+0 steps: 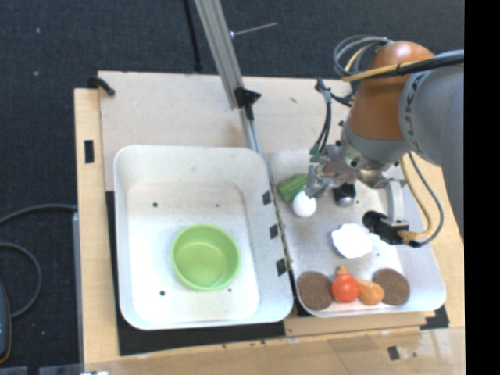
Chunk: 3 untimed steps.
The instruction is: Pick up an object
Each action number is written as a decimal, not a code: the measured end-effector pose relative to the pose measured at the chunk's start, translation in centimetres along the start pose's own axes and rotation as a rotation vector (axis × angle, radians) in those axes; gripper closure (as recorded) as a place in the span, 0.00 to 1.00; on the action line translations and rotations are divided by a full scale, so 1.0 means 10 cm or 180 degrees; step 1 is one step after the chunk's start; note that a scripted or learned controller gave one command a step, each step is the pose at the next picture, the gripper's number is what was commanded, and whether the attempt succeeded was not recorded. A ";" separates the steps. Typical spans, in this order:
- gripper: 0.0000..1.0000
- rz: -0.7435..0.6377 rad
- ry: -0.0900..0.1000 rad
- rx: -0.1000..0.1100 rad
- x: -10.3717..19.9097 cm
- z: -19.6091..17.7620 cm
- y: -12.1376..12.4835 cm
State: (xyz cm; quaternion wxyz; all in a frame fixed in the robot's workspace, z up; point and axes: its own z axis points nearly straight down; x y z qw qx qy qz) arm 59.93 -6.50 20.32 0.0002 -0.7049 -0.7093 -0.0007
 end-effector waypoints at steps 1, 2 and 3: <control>1.00 -0.0004 0.0004 -0.0002 0.47 -0.16 -0.21; 1.00 -0.0005 0.0004 0.0004 1.01 -0.15 -0.32; 1.00 -0.0007 0.0005 0.0006 1.52 -0.20 -0.43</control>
